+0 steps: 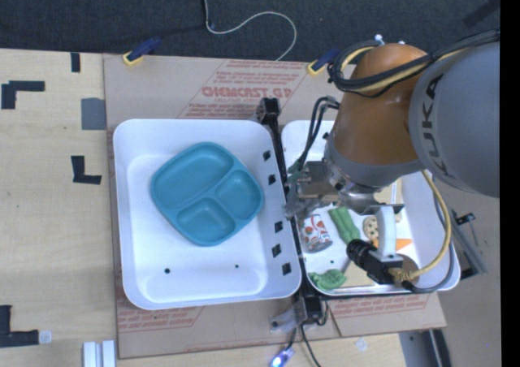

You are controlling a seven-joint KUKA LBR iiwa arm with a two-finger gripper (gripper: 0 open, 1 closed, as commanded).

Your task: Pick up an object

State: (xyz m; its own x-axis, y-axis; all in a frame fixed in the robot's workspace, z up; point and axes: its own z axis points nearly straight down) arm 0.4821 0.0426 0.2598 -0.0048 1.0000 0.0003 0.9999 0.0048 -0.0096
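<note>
Hanging over the right bin clutter, the arm, jaws perhaps hidden, state unclear.

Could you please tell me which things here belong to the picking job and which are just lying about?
Job:
gripper, over the right bin
green leafy item
green long item
small red-and-white packet

Lying about:
blue divided plate in the left bin
white cable

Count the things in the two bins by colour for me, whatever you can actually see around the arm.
Blue: 1, the divided plate in the left bin
Green: 2, a long piece and a leafy piece in the right bin
Red and white: 1, a small packet
Total: 4 seen; the arm hides more of the right bin.
</note>
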